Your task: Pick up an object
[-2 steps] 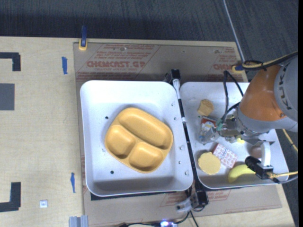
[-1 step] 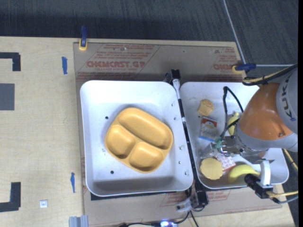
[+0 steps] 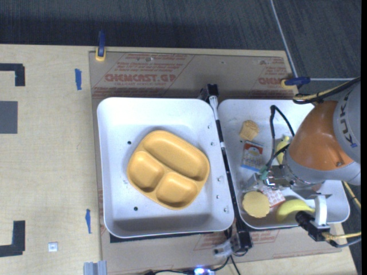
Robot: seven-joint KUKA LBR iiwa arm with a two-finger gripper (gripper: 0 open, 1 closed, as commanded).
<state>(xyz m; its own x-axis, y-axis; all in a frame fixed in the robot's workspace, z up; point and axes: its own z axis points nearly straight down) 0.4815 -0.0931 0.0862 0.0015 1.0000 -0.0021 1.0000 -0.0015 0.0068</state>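
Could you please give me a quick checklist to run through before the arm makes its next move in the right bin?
1. Arm over the right bin: ok, its wrist hangs above the clutter there.
2. Gripper fingers visible: cannot tell, the orange band hides them.
3. Object held: cannot tell.
4. Targets available: ok, a banana, a round yellow disc and a tan piece lie in the right bin.
5. Left bin contents: ok, the yellow divided tray sits apart from the arm.
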